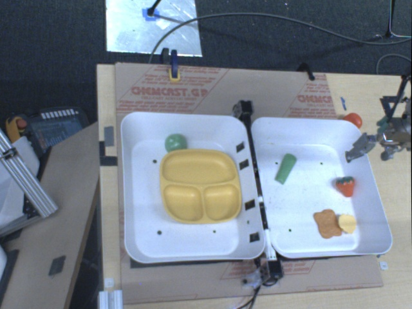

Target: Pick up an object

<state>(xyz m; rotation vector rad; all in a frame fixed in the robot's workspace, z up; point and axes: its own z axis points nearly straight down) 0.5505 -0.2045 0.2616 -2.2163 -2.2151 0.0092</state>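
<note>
The right bin (pixel 302 246) holds a green cylinder (pixel 285 168) near its middle, a small red fruit (pixel 346 185) by the right wall, and a brown cookie (pixel 327 223) touching a yellow piece (pixel 347 223) at the front right. My gripper (pixel 358 148) reaches in from the right, over the right bin's far right part, above and behind the red fruit. Nothing shows in its grasp. In the left bin (pixel 138 237) a yellow divided tray (pixel 198 184) lies with a round green object (pixel 175 142) just behind it.
A red-orange round thing (pixel 352 119) sits at the right bin's far right corner, close to the gripper. A black divider (pixel 252 179) runs between the bins. Cables and a foil sheet (pixel 153 18) lie beyond the bench.
</note>
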